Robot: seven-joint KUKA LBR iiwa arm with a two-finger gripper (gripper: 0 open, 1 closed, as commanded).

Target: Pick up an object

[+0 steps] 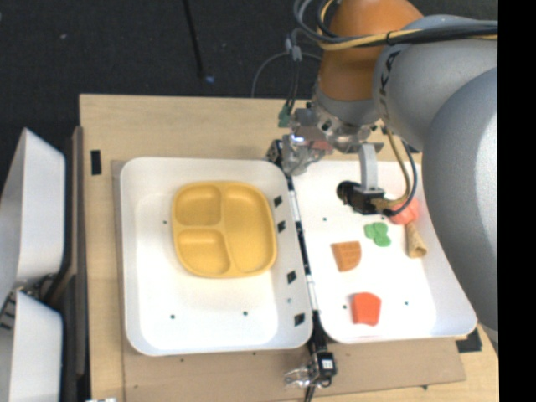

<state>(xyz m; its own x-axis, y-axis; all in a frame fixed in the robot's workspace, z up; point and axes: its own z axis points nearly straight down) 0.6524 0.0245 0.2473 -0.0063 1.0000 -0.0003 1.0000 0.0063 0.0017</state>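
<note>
Smooth yellow plastic tray (224, 228) in a matt white bin (142, 308) on a pale wooden bench (167, 111).

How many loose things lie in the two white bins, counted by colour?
Yellow: 1, the divided tray in the left bin.
Orange: 2, the wedge and the block in the right bin.
Green: 1, the small piece.
Tan: 1, the stick.
Pink: 1, the piece.
Total: 6.
</note>
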